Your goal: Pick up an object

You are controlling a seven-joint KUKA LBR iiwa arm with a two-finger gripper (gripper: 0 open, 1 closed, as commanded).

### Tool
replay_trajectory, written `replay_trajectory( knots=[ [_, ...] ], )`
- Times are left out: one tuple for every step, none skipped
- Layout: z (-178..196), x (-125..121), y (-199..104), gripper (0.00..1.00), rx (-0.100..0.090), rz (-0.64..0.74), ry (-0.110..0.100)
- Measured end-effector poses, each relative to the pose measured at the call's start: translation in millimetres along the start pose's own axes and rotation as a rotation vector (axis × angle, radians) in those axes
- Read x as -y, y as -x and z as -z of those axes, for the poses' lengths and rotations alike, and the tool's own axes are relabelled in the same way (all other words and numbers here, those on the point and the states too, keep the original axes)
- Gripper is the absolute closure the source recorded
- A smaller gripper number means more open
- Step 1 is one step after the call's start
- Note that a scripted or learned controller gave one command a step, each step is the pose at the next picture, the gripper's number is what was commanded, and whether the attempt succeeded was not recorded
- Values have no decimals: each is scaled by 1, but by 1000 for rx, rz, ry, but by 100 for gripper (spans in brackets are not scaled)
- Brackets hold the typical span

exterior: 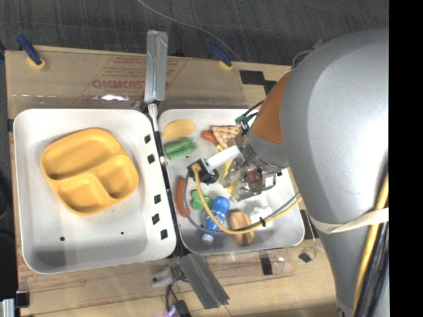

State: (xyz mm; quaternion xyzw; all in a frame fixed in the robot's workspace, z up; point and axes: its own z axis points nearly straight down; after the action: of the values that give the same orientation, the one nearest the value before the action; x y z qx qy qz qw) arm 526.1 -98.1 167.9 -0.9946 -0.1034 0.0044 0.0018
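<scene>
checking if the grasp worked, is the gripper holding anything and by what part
Cannot be told. The gripper is down in the right bin among the toy food, near the blue bottle, but nothing shows clearly between its fingers.

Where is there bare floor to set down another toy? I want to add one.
Free: the left bin, front of the yellow divided tray along its near wall. Crowded: the right bin, packed with toy food, blue bottle, and the gripper.

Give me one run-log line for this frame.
arm: over right bin | gripper: low among toys, grasp unclear | blue bottle: lying in bin | yellow tray: left bin
</scene>
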Motion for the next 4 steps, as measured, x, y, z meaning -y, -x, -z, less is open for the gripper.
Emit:
replay_trajectory(
  knots=[
    [-18, -47, 63, 100, 0, 18, 1],
    [82, 7, 47, 100, -11, 6, 2],
    [81, 6, 48, 0, -7, 3, 2],
    [36, -52, 63, 0, -1, 106, 1]
  ],
)
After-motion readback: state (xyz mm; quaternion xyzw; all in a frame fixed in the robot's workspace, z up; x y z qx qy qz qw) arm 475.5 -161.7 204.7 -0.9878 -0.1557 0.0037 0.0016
